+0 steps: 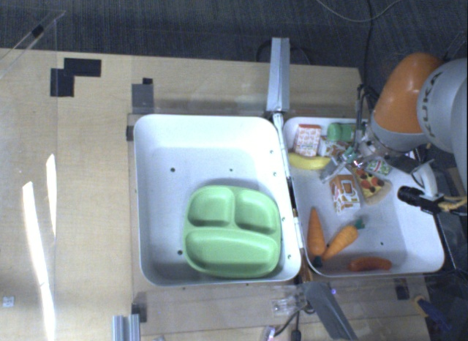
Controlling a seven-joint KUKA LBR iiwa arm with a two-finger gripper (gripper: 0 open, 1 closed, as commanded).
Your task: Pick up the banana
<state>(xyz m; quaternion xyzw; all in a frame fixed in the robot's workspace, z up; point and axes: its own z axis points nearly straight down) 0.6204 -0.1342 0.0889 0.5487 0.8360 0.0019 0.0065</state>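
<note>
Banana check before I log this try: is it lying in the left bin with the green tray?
No, the banana lies in the right bin, near its left wall, while the green tray sits alone in the left bin.

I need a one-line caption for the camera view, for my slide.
Hand hovering near the banana in the right bin; green divided plate in the left bin.

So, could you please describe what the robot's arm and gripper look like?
The arm is bulky and rounded, with a grey shell and an orange band above the wrist. The gripper is small, metallic and dark, with thin cables around it.
</note>
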